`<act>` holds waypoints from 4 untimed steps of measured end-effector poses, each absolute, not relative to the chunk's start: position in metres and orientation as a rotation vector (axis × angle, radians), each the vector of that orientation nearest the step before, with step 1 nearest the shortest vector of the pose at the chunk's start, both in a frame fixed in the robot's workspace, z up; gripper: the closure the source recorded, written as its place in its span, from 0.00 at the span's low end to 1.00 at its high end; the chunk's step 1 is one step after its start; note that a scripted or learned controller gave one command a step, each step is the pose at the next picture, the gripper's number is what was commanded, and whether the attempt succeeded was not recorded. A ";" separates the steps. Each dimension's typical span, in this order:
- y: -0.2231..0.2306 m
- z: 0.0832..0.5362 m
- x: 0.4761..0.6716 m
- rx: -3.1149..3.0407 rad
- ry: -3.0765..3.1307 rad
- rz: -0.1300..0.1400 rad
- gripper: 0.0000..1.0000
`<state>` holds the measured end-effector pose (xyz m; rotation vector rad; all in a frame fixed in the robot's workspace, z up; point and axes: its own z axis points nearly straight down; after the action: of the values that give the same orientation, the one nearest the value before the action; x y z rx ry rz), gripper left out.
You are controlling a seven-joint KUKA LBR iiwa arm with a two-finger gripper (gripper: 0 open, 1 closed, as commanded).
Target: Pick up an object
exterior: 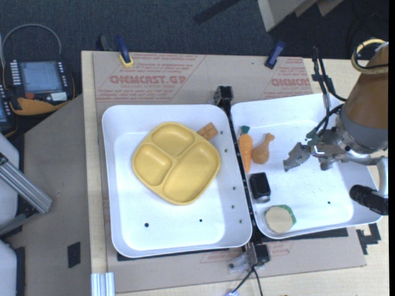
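Observation:
The right bin point(308, 113) holds an orange carrot point(245, 150) with a green top along its left wall. A tan toy drumstick point(263, 148) lies just right of the carrot. Below them are a small black block point(260, 186) and a round tan-and-green sandwich piece point(279, 219) near the front rim. My gripper point(297, 158) hangs over the middle of the right bin, right of the drumstick and apart from it. Nothing shows in its grasp. The arm with its orange band point(368, 97) comes in from the right.
The left bin point(123, 184) carries a yellow divided plate point(176, 163), with a small brown piece point(208, 130) at the plate's upper right edge. Black clips sit on the wall between the bins. A cable runs down to the wrist. A pendant lies off the bench at far left.

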<state>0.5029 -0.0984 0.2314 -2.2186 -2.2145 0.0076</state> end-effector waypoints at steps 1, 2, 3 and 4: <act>-0.098 0.235 0.505 -2.221 -2.221 -0.001 0.00; -0.096 0.171 0.506 -2.217 -2.216 0.007 0.00; -0.105 0.123 0.510 -2.221 -2.219 0.002 0.00; -0.109 0.090 0.513 -2.234 -2.225 -0.004 0.00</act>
<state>0.5132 -0.1087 0.0896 -2.2341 -2.2249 -0.0042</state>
